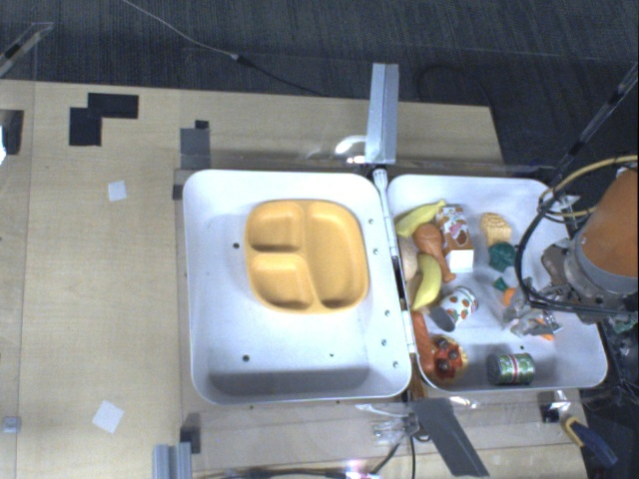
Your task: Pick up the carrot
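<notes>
- The right bin (589, 367) holds many toy foods.
- The carrot (420, 333) lies along the right bin's left wall, in the lower part, just below a banana (427, 279).
- The gripper (532, 319) hangs low over the right bin's right side, well apart from the carrot.
- Its open-or-closed state is too blurry to tell.
- A green can (512, 368) sits just below the gripper.
- A yellow plate (305, 254) rests in the left bin (215, 297).
</notes>
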